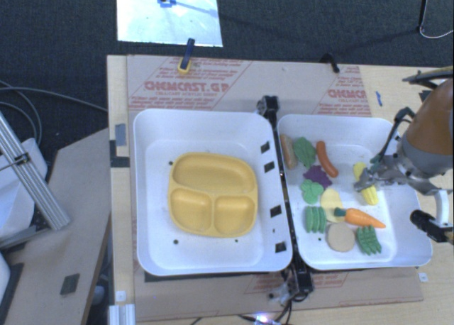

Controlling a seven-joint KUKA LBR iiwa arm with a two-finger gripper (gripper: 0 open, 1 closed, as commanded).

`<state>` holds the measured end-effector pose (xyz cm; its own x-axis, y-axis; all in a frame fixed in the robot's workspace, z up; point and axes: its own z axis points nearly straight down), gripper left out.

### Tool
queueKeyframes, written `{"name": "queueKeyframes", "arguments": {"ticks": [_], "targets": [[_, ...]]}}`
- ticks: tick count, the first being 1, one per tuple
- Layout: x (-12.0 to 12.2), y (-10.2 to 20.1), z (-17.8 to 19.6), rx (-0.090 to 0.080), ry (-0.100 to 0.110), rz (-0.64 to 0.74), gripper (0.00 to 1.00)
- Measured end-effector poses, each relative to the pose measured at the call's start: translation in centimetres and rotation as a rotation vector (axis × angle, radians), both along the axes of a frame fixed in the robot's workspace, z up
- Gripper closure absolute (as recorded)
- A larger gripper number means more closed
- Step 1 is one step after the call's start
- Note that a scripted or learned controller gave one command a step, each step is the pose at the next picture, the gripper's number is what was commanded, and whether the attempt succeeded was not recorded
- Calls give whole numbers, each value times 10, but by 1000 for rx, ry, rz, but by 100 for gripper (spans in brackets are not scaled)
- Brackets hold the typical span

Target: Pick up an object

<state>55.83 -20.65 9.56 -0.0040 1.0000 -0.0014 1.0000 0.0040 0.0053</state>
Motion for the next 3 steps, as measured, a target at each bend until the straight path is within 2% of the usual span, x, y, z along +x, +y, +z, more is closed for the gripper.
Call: {"name": "queueKeyframes", "arguments": {"ticks": [1,2,3], "targets": [[48,128,100,4,-9,14,100],[52,217,89,5,3,9,100],[4,205,133,2,5,-4,100]]}}
